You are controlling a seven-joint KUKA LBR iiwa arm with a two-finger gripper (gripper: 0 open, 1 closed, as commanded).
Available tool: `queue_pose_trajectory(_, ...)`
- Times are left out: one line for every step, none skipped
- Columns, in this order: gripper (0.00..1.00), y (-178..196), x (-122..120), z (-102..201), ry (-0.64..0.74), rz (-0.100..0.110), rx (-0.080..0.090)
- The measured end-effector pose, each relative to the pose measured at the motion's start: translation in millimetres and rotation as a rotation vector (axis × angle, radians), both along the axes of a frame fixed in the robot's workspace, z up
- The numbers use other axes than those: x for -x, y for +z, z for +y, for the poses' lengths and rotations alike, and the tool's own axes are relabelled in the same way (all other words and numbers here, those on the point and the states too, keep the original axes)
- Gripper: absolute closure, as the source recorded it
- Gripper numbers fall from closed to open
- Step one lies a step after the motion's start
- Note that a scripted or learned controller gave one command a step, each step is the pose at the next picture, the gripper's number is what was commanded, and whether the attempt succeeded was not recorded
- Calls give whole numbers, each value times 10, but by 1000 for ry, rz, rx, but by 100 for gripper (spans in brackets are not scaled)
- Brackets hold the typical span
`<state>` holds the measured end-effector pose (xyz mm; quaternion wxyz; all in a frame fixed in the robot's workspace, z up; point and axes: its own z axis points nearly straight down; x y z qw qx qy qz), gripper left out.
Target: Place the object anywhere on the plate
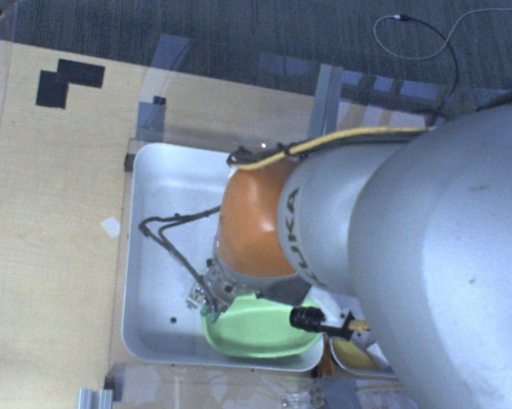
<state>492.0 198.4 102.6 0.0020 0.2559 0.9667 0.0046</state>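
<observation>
A light green plate [263, 331] lies in the near right corner of the left white bin [152, 260]. The arm's orange band and wrist cover the plate's far edge. My gripper [207, 300] hangs at the plate's left rim, low over the bin floor. From this angle I cannot make out anything held in it. The big grey arm hides most of the right bin.
A yellowish rounded thing [354, 355] peeks out under the arm in the right bin. A thin dark cable loop [168, 225] trails over the left bin's floor. A tiny dark speck [174, 319] lies near the bin's front wall. Wooden bench [38, 246] extends to the left.
</observation>
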Motion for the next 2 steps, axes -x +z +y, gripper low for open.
queue_pose_trajectory(0,-4,2,-7,0,1,2)
queue_pose_trajectory(0,730,44,372,-200,2,4)
